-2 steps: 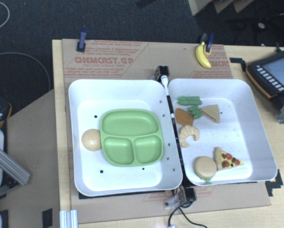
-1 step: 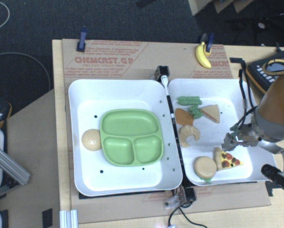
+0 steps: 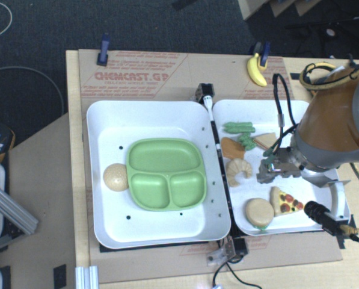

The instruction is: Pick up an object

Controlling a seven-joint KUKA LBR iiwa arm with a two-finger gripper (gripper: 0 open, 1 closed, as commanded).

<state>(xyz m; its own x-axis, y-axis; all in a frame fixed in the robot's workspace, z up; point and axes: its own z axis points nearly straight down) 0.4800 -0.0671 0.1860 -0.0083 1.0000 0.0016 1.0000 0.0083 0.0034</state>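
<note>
My gripper point(image 3: 272, 168) hangs low over the middle of the right bin point(image 3: 299, 110), under the grey arm with its orange band. Just left of it lies a pale croissant point(image 3: 239, 168). A pizza slice point(image 3: 285, 201) and a round bun point(image 3: 259, 212) lie just in front of it. Behind it are a tan wedge point(image 3: 265, 140), a brown piece point(image 3: 231, 147) and two green toy vegetables point(image 3: 238, 127) point(image 3: 248, 141). I see nothing held in the gripper.
The left bin point(image 3: 101, 125) holds a green divided plate point(image 3: 166, 173) and a round beige cookie point(image 3: 115, 177) at its left side. A toy banana point(image 3: 257, 71) lies on the bench behind the right bin. Black cables run along the arm.
</note>
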